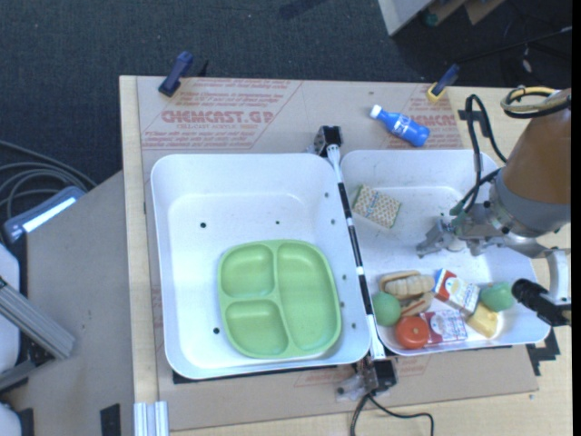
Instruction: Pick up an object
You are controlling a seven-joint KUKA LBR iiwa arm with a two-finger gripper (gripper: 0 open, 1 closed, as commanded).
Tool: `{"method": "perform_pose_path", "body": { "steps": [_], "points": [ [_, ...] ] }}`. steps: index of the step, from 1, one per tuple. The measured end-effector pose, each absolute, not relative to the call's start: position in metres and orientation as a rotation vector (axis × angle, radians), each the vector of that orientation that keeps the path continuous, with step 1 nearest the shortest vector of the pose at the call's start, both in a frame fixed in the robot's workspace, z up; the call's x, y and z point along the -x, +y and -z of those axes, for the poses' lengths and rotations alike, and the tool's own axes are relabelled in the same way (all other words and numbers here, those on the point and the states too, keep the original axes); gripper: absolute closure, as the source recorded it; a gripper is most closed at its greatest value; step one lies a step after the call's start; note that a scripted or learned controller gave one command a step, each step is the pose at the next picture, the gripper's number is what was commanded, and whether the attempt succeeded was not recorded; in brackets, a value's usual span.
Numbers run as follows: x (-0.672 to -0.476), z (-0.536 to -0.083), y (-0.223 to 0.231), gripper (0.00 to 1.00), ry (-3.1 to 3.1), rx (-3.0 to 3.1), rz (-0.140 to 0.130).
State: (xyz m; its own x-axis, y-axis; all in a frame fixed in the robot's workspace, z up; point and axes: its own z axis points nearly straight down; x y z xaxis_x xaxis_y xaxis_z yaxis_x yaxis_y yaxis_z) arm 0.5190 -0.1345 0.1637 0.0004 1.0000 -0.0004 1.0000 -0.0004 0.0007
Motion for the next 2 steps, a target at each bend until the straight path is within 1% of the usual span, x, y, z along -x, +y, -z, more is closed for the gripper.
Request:
{"method": "perform_pose_path", "body": {
  "steps": [1,2],
  "points": [
    [-0.487,-0.099,-0.111,0.0,2.214,-2.217,-0.007],
    [-0.562,-0.085,-0.177,0.0,2.219,-2.221,0.0]
  ]
}}
